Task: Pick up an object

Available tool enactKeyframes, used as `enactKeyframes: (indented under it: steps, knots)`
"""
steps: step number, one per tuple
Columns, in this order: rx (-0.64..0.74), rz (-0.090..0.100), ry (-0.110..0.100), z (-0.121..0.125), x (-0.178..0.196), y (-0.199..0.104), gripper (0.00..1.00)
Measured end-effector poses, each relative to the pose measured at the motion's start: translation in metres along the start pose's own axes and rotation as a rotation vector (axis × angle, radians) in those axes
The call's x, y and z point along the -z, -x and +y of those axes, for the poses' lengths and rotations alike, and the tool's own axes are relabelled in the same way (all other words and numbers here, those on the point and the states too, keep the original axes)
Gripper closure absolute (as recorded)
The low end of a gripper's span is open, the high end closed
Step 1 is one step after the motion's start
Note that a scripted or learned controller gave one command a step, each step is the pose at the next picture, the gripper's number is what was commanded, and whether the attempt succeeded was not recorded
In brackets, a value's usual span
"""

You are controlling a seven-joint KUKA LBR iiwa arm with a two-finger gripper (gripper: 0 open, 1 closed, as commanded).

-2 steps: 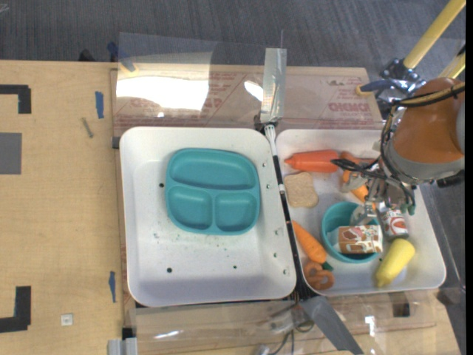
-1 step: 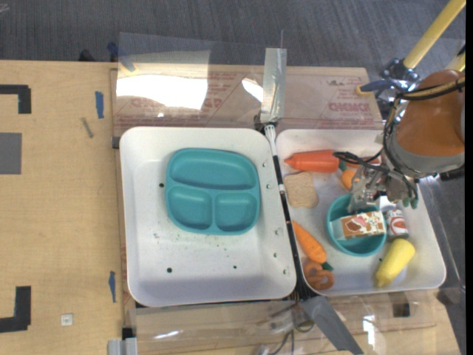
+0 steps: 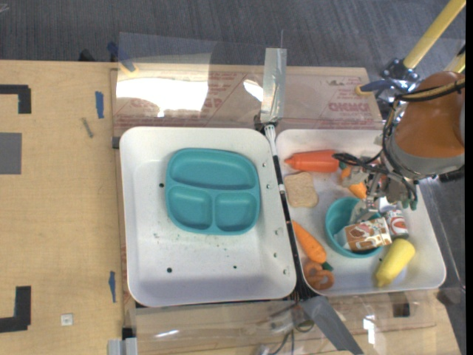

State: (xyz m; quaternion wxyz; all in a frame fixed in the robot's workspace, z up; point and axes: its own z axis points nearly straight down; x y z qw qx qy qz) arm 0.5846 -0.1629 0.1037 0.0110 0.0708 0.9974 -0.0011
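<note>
- So all the pickable stuff sits in the right bin [image 3: 436,261], and the left bin [image 3: 140,272] just carries a teal divided plate [image 3: 213,191]. Makes sense to us: one bin to pick from, the other as the drop side.
- In the right bin we count a carrot [image 3: 313,160] lying along the top edge, a slice of bread [image 3: 301,189] just below it by the divider wall, another carrot [image 3: 310,243] lower down, an orange pretzel-looking thing [image 3: 319,276] at the bottom, and a yellow banana-ish piece [image 3: 394,261] in the lower right corner.
- There's a teal bowl [image 3: 338,225] in the middle of that bin with a small juice-box type carton [image 3: 367,235] tipped over its rim. A red and white bit sits just beside the carton; too small for us to call.
- The arm [image 3: 429,128] comes in from the right, with the orange band showing up top and the wrist pointing down into the bin.
- The gripper [image 3: 375,194] hangs right above the carton and bowl rim, so our guess is the carton is the target.
- Honestly we can't tell from this angle what the gripper is doing, grabbing or not. Cables and clutter hide it, and nothing looks lifted.
</note>
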Motion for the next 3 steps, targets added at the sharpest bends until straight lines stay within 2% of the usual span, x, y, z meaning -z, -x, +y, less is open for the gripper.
enactKeyframes:
  steps: [1, 2, 3]
  knots:
    - [-0.095, 0.009, 0.0, 0.036, -0.014, 0.033, 0.0]
    - [-0.093, -0.005, -0.001, 0.035, 0.003, 0.037, 1.0]
    - [-0.032, 0.004, 0.0, 0.029, 0.137, 0.06, 1.0]
